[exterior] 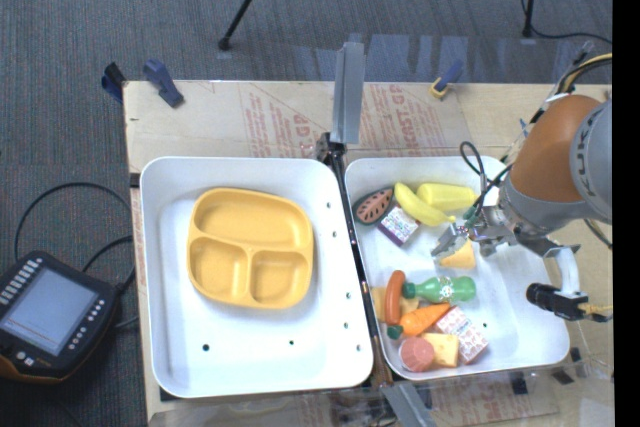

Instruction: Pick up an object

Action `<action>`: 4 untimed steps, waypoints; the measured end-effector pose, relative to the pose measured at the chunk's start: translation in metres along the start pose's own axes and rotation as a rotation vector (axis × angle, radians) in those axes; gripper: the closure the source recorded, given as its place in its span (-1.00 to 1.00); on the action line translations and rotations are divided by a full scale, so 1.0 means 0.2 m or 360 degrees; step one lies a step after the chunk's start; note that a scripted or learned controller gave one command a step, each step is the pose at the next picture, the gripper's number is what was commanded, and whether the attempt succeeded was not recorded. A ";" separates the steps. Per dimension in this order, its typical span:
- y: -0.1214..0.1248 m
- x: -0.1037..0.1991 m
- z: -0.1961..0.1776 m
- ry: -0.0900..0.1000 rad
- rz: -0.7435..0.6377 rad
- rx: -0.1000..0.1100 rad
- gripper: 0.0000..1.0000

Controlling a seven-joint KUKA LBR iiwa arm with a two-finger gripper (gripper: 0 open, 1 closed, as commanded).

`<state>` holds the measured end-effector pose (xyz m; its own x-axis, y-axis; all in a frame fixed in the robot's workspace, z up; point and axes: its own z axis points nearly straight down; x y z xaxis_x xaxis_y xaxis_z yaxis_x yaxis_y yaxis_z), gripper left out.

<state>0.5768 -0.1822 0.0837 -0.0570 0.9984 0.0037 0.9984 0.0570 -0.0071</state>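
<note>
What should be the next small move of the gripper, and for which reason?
Probably a short descent onto the yellow wedge. The gripper sits in the right bin right at that wedge's upper edge, and nothing shows between its fingers, so no object looks picked yet.

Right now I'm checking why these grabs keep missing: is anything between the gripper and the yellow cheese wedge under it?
Nothing visible does. The gripper hangs right at the upper left edge of the cheese wedge, with no toy between them. The closest neighbours, the purple box and the green bottle, lie off to the sides.
</note>
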 end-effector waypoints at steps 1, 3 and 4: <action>-0.04 0.00 0.00 0.0000 0.0017 0.0000 -1.00; -0.12 0.12 -0.77 -0.0009 -0.0308 -0.0018 1.00; 0.27 0.34 -0.80 -0.0003 -0.0211 -0.0004 1.00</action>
<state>0.6274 -0.1123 0.2427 -0.1885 0.9821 0.0025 0.9821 0.1885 -0.0044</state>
